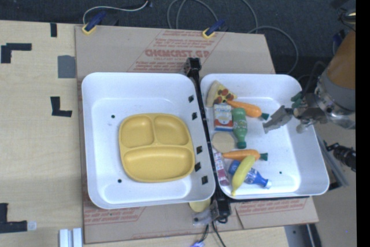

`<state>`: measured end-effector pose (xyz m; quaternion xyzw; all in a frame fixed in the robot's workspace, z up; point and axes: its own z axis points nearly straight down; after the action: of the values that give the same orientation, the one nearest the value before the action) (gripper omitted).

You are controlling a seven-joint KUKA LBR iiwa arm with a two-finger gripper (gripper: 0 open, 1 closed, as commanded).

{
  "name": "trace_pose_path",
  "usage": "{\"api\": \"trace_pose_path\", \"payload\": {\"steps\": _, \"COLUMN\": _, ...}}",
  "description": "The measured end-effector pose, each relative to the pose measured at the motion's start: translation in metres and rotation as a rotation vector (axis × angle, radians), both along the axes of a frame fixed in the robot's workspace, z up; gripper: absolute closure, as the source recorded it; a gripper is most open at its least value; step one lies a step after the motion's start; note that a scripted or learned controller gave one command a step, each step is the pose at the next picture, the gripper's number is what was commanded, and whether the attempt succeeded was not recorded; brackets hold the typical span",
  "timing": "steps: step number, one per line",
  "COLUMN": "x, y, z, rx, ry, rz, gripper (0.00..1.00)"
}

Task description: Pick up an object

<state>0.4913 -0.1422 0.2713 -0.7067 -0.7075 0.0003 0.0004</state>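
Gripper (284, 120) is seen spread open, nothing held, at right of the right bin (309, 173); the green bottle (239, 127) lies just left of it, long axis running up-down in frame

Two shallow white plastic bins (95, 142). One yellow divided plastic plate (156, 146). Two orange toy carrots (245, 107) (green tips). One green plastic bottle (239, 126), one yellow toy banana (241, 173), one toy pizza slice (218, 92), one blue plastic bottle (252, 177).

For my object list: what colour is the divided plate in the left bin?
Yellow plate, seen in the camera view.
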Motion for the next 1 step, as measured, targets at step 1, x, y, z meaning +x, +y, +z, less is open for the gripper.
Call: {"api": "trace_pose_path", "payload": {"steps": 1, "x": 0.0040, "y": 0.0421, "z": -0.1565, "rx": -0.002, "ry": -0.012, "rz": -0.001, "gripper": 0.00}}
